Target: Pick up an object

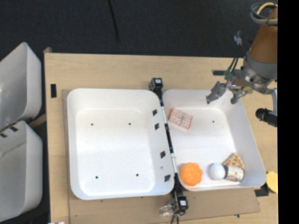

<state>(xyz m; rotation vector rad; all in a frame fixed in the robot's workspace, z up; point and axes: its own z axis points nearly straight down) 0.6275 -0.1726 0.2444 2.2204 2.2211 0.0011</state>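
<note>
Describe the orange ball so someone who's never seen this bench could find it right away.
Start at the right-hand white bin of the two and go to its near edge, the corner beside the divider between the bins. The orange ball sits there, left of a white ball. It is the bin's one bright orange, round thing; the patterned card lies flat farther back.

this is a robotics lab test cell. a light wooden bench (pixel 140 69) carries two shallow white bins side by side, the left bin (pixel 74 125) and the right bin (pixel 243 125), joined along their shared edge by small black clips (pixel 163 139). an industrial arm (pixel 264 45) with an orange band reaches in from the right. the floor (pixel 140 17) around the bench is dark, with a cable (pixel 111 13) lying across it. white moulded units (pixel 16 87) stand at the left.
</note>
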